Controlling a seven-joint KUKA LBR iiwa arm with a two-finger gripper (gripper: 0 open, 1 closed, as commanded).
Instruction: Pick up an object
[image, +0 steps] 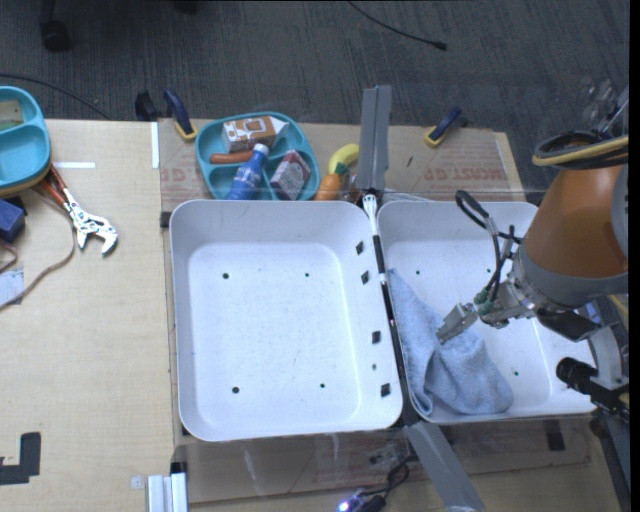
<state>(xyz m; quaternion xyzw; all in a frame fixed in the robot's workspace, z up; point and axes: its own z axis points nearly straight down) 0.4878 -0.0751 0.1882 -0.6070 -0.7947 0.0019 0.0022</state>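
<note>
Dark carpet borders the wooden bench (80, 340), where we note at far left a wrench (88, 225), then a teal tray (257, 155) of small items behind the bins. We see the left bin (275, 325) next, followed by the right bin (470, 310). In the right bin we find a blue-grey cloth (450, 365) lying along its left wall and front. We observe the gripper (462, 322) directly above the cloth's upper edge, apparently touching it; whether it grasps the fabric, we cannot tell.
</note>
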